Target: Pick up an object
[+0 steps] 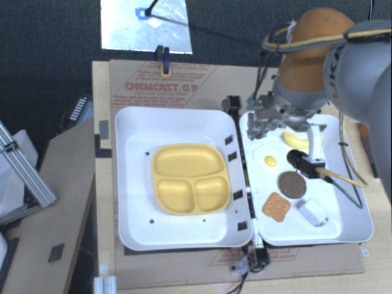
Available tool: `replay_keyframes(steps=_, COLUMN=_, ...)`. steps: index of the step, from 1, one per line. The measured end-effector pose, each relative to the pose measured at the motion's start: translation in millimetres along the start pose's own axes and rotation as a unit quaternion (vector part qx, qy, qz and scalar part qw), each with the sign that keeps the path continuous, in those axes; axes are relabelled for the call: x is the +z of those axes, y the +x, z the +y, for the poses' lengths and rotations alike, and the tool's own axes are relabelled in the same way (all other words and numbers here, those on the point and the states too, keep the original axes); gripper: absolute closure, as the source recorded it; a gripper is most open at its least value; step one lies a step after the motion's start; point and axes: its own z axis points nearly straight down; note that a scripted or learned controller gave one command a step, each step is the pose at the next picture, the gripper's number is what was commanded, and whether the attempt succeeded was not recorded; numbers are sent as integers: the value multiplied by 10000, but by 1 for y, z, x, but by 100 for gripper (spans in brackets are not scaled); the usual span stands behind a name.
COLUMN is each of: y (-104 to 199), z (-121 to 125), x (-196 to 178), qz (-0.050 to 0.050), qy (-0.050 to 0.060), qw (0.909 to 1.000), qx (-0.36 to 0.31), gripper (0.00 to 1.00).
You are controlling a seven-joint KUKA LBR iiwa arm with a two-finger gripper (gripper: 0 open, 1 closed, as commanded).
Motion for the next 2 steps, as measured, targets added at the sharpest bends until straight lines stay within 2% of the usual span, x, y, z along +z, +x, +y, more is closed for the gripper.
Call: replay_keyframes(steps=2, y=94, z=-14, x=23, qz=-2, qy=8, qw=10000, qx=6, gripper=100)
